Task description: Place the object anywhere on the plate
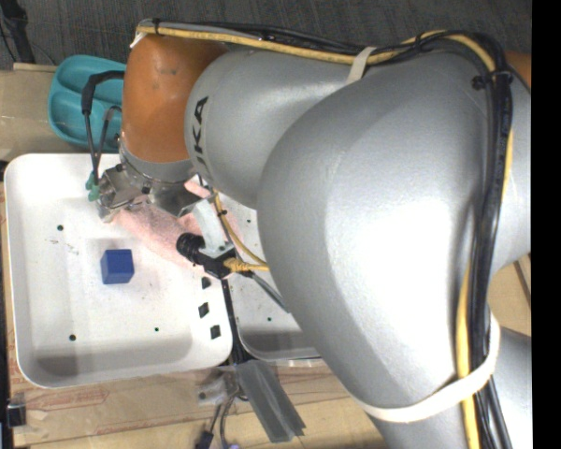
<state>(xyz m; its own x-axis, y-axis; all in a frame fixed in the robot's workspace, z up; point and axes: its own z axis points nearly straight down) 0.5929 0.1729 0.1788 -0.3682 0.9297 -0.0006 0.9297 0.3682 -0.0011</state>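
A small blue cube (117, 266) rests on the floor of the left white bin (37, 344), left of centre. Up and to its right, a pale pink plate (157, 230) peeks out from under the arm, most of it covered. My gripper (106, 204) hangs below the orange wrist band (159, 92), over the bin's upper part and just past the plate's left edge. It stands above and apart from the cube.
A teal object (75, 96) lies beyond the left bin's far rim, on the wooden bench. The big grey arm (374, 213) covers the right bin and most of the right side. Black cables and a connector (192, 248) dangle near the wall between the bins.
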